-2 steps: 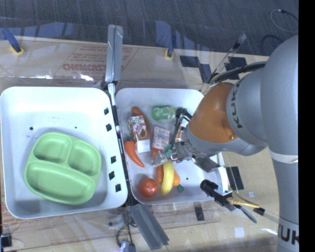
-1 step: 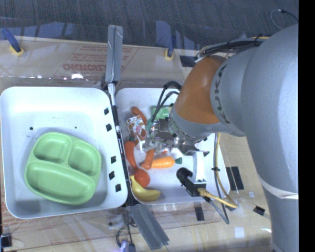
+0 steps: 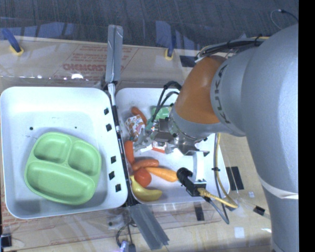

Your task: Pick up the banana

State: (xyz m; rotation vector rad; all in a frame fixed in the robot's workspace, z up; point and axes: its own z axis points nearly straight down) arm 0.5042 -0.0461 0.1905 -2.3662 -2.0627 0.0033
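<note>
1. So far the banana (image 3: 145, 193) has not been lifted: it lies on the floor of the right bin (image 3: 220, 185), in the near left corner, against the wall that divides the two bins.

2. Crowded around it are other play foods. A red tomato (image 3: 142, 177) sits touching its upper side, an orange carrot (image 3: 163, 174) lies just beyond that, and a reddish sausage (image 3: 145, 163) lies a little farther up. Nothing rests on top of the banana, as far as I can see.

3. Over the middle of the right bin hangs the arm (image 3: 236, 93), its orange band facing the camera. The gripper (image 3: 156, 137) is low among the clutter near the bin's centre, up-bin from the banana and apart from it, with the sausage and tomato between.

4. Whether the pincer is apart or together I cannot tell; the metal parts blur into the small packets and toys around them. Nothing yellow sits at its tip.

5. Off in the left bin (image 3: 10, 140) rests a green divided plate (image 3: 63, 167), well apart from the action.

6. By my reading, the whole task is left: bring the gripper toward the near left corner, set it over the banana, close on it, and raise it. The tight neighbours and the nearby wall look likely to make that grasp awkward.
</note>
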